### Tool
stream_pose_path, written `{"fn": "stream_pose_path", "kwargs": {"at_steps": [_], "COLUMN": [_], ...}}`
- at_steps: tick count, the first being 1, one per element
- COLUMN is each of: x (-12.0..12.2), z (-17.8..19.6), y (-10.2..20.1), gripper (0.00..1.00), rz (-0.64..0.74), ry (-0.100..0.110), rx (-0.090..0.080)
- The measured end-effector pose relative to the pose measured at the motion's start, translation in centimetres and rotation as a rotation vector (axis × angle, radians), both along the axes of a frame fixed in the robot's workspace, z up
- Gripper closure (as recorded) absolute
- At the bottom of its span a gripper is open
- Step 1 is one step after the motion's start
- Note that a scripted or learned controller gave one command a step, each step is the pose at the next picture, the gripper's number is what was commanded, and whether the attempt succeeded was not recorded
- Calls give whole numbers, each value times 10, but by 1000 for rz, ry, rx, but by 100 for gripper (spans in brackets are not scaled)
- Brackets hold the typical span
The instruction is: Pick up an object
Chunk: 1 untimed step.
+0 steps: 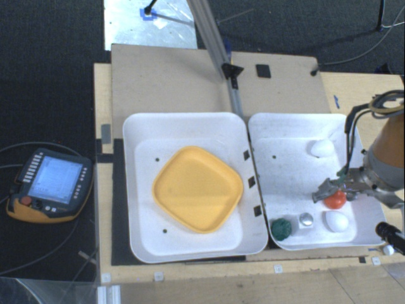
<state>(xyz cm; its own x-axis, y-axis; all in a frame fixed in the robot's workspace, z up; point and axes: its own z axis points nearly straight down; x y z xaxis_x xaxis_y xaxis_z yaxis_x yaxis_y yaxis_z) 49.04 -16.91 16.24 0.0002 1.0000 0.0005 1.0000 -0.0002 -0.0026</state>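
My gripper reaches in from the right and hangs low over the front part of the right bin. Right under its tip is a small red-orange ball, partly covered by the gripper. Whether the gripper touches the ball or hangs just above it cannot be made out. A white egg-shaped object lies just in front of the ball. Beside it are a small silver piece and a dark green lump. Another white egg shape rests near the bin's back right.
The left bin holds a yellow square plate. A slanted metal pole ends at the back between the bins. A teach pendant lies on the floor at the left. Cables loop by the arm.
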Motion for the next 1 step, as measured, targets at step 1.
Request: {"fn": "stream_pose_path", "kwargs": {"at_steps": [1], "x": [-3], "z": [-59], "y": [8], "gripper": [0], "rz": [1], "ry": [1], "rx": [1]}}
